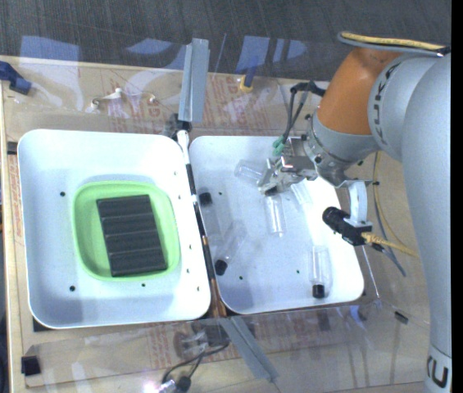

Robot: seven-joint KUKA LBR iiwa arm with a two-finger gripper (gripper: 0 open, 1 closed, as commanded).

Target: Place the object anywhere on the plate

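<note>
- Two white bins side by side. The left bin (pixel 43 219) holds the green plate (pixel 86 219), and the right bin (pixel 247 297) sits just right of the plate, past the shared rims.
- Black ridged block (pixel 131 234) lies flat on the plate, approx centred, w/ green showing all round it. Its ridges run across and its long side runs up-down in my view.
- Gripper (pixel 279 174) hangs over the right bin, well right of the plate, approx level w/ the plate's top edge and well apart from the block.
- Can't tell from here whether the gripper is open or closed; too much glare and clutter at the tip.
- Clear tube (pixel 274 216) lies just below the gripper, far right of the plate.
- Capped tube (pixel 320 267), clear w/ a black end, lies further right, approx level w/ the plate's bottom edge.
- Upper black piece (pixel 205 196) and lower black piece (pixel 220 264) sit by the right bin's left wall. They're the nearest items to the plate on that side; too small to ID.
</note>
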